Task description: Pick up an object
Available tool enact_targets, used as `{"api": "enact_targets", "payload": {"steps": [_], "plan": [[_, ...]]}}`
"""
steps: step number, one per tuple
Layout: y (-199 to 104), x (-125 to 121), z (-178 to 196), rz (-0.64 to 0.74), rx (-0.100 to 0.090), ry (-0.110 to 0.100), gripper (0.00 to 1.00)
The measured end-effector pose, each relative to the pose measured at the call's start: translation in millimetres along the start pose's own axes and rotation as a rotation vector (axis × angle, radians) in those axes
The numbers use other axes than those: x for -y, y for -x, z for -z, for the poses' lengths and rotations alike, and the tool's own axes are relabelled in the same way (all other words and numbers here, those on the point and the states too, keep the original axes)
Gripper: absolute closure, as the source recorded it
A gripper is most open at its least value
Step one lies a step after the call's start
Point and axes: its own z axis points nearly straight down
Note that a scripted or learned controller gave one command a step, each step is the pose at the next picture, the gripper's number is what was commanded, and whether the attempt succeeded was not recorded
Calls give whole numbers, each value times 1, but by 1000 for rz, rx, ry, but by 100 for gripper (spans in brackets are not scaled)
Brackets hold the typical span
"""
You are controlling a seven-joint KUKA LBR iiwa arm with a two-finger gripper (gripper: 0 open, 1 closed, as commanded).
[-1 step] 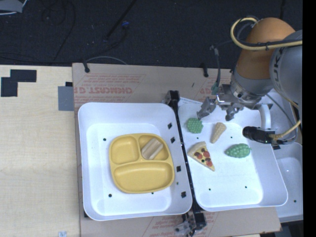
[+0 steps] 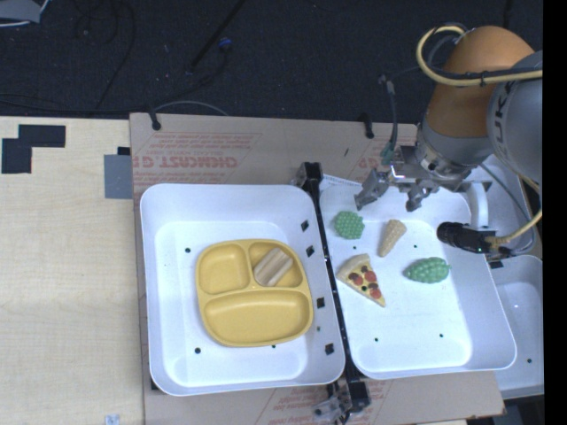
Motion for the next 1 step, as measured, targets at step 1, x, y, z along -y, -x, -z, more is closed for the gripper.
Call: {"api": "enact_targets", "payload": {"steps": [1], "plan": [[-1,-2,-44,0,0,-3,0]]}}
